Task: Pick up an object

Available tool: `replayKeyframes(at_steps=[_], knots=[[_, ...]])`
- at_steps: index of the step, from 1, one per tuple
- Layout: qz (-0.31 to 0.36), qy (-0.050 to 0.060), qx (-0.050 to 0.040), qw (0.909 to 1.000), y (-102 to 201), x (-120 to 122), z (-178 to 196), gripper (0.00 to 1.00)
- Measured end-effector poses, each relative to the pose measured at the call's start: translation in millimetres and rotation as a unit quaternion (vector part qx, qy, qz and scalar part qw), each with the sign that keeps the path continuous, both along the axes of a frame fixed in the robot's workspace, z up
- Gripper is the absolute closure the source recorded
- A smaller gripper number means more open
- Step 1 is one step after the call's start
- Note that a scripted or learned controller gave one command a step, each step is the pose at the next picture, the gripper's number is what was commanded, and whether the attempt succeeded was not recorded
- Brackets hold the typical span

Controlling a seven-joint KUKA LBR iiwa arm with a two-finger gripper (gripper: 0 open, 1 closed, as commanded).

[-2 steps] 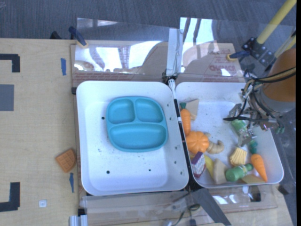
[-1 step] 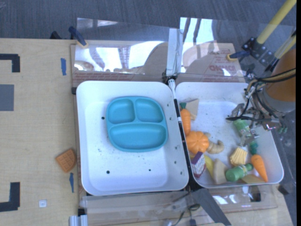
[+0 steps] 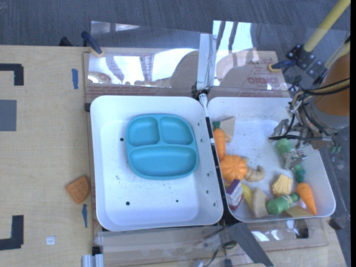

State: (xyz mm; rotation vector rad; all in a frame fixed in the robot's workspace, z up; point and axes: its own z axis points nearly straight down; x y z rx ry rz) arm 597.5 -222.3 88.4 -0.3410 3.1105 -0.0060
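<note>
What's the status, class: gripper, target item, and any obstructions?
Gripper low in right bin, over green toy; grasp not confirmed. Corn and carrot crowd close. Blue plate in left bin.

Wooden bench (image 3: 39, 149), two white bins (image 3: 111, 193), small waffle toy (image 3: 78, 189)

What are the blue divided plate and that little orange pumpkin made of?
The blue plate looks like matte moulded plastic: uniform colour, soft rounded compartment ridges. The pumpkin seems to be smooth toy plastic with a faint sheen, though rubber is possible.
</note>
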Motion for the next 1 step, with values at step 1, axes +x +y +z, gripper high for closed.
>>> replayKeyframes(at_steps=[1], knots=[[-0.031,0.001,0.0017,0.9995,0.1,-9.3,0.2,0.0]])
